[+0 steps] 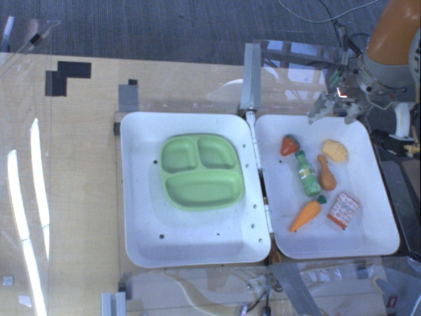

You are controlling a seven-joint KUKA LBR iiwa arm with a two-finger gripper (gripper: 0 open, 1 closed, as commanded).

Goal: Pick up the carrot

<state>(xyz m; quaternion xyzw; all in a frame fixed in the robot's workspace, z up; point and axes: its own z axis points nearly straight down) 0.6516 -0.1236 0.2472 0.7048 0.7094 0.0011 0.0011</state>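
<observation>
Carrot (306,216): right bin, near side; probably light, rigid, smooth toy. Best gripped mid-body, across its width. Gripper (335,110) fingers' state: cannot tell.

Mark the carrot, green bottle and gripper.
carrot (303,217), camera view, mid orange body
green bottle (306,174), camera view, middle of bottle
gripper (336,108), camera view, between fingertips

Carrot (306,215) hemmed by green bottle (306,174) and red packet (343,210); open floor toward the bin's (368,245) near wall.
</observation>
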